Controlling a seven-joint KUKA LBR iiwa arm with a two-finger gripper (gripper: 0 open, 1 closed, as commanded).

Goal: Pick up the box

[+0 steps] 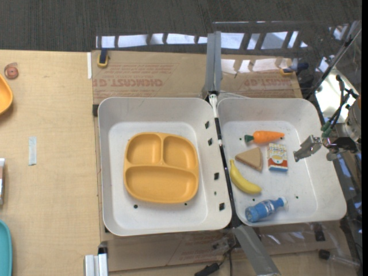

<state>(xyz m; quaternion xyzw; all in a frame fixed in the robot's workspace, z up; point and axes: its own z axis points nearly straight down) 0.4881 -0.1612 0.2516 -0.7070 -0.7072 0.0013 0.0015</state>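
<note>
The box (278, 157) lay flat in the right bin (322, 209), just right of the sandwich wedge (250, 159) and near the carrot (268, 136), while the tool (307, 148) hovered to its right, state impossible to tell, so a descent could clip those neighbours.

Wooden bench (52, 200), cardboard sheet (149, 79), two white bins, left bin (109, 171), right bin (322, 194)

My count: two white bins, left bin (109, 154), right bin (313, 194). Left bin: one orange divided plate (162, 167). Right bin: one box (278, 157), one carrot (267, 136), one banana (244, 179), one sandwich wedge (250, 158), one blue bottle (264, 209). One gripper (307, 147) of mine.
</note>
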